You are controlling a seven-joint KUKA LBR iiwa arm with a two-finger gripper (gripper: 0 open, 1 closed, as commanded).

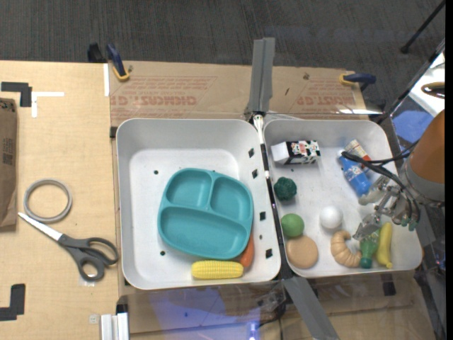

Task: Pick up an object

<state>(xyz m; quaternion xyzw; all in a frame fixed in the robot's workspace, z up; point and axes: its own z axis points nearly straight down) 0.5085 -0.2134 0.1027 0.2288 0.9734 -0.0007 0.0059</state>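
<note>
1. Nearest, in the left bin (127,190), a yellow plastic corn cob (216,269) lies at the near wall, just beside a teal divided plate (205,214).
2. Right bin (322,122): green ball (291,224), tan egg-shaped toy (302,252), white ball (330,218), curled beige croissant toy (345,249).
3. Gripper (374,227) hangs low at the near right corner, over a green-and-yellow toy (376,246); I cannot tell its finger state.
4. Judgement: the approach step, nothing lifted; next comes a clean descent and closure.
</note>
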